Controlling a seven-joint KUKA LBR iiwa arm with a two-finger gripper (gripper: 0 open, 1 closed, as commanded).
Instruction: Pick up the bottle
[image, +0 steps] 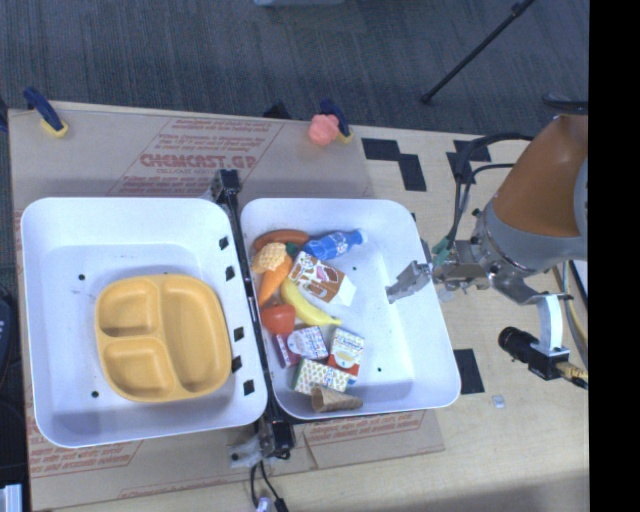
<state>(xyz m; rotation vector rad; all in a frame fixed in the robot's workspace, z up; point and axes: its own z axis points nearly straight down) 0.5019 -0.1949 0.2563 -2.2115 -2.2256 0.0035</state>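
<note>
Hovering over the right side of the right bin (430, 300), the hand (407, 281) hangs from the grey arm (520, 250) with nothing between its fingers; whether they are spread or pressed together I cannot tell from this angle. It sits well apart from the bottle (334, 243), a small blue one lying on its side near the far end of the same bin, at the top of a heap of toy food. Just beside the bottle lies a brown sausage (281, 238), and below it a corn cob (270, 259), a carrot (271, 285), a printed carton (318, 278), a banana (305, 305) and a red tomato (279, 319). Nearer the front wall are small packets (330, 360) and a cone (335, 401). In the left bin (50, 240) rests a yellow divided tray (163, 337). Both bins stand on the cardboard-covered surface (120, 140), where a pink clamp (324, 129) grips the far edge
</note>
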